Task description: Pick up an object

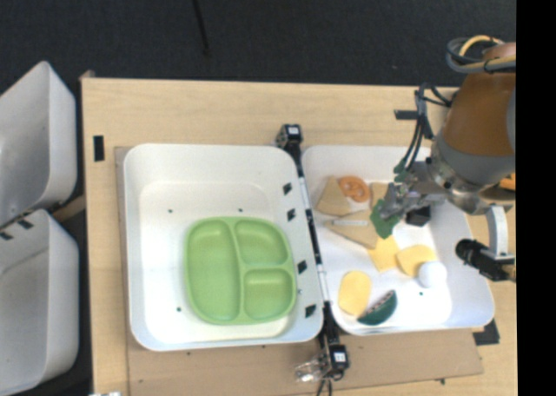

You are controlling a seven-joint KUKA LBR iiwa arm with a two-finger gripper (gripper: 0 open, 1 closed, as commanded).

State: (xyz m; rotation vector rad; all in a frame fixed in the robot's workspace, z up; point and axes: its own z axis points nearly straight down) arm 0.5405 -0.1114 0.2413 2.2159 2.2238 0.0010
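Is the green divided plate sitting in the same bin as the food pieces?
No. The green divided plate lies alone in the left bin, while the food pieces lie in the right bin.

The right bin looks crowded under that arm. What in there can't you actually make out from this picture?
- Gripper: its fingers blur into a green piece; whether it grips that cannot be told.
- Tan pieces: overlapping, partly under the gripper, so their shapes are unclear.
- Dark green item: too small to identify.
- Right bin: its far right side is covered by the arm.
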